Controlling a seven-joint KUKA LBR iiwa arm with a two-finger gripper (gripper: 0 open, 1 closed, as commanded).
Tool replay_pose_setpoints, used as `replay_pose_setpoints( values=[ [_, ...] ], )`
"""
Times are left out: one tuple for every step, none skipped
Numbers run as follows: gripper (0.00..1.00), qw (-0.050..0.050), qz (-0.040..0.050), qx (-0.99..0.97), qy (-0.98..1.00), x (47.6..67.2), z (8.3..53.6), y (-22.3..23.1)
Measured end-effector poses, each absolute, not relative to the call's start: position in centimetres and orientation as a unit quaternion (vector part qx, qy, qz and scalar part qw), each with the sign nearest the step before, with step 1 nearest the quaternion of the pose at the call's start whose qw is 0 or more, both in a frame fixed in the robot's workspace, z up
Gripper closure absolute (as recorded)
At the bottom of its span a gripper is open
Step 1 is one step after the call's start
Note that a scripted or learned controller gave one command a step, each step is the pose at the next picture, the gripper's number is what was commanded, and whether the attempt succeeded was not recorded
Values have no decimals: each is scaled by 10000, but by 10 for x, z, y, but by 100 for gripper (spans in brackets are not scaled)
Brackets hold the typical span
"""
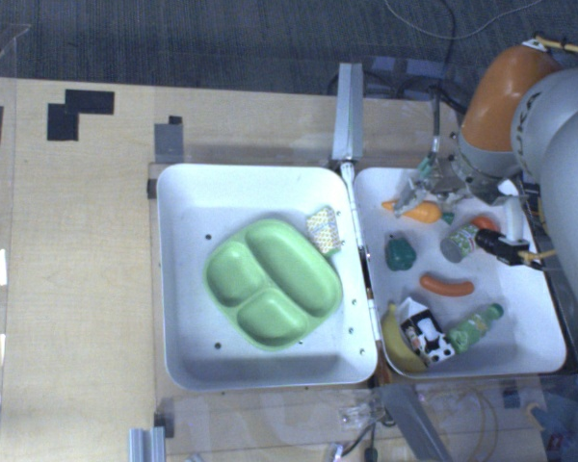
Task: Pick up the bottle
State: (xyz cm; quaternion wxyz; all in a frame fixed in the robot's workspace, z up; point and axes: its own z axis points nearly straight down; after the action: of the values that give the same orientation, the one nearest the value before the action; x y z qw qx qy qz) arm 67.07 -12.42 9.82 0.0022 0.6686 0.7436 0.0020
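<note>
overhead, fingers (432, 187) low over carrot (419, 212), spread unclear, bottle (474, 327) well apart

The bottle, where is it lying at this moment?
In the camera view, the green bottle lies tilted in the right bin, near its front, just right of the black-and-white toy and below the red sausage.

You are looking at a green divided plate (273, 283) lying in the left bin (183, 354), a small patterned packet (323, 229) touching its two-o'clock edge.
</note>
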Motion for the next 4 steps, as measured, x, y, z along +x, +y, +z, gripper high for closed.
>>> replay_pose_setpoints(
  values=[
    [0,46,34,5539,8326,590,90,-97],
    [0,73,19,4752,8798,530,90,-142],
    [0,86,19,4420,8970,492,91,-155],
    [0,49,10,4209,9071,532,138,-206]
  ],
)
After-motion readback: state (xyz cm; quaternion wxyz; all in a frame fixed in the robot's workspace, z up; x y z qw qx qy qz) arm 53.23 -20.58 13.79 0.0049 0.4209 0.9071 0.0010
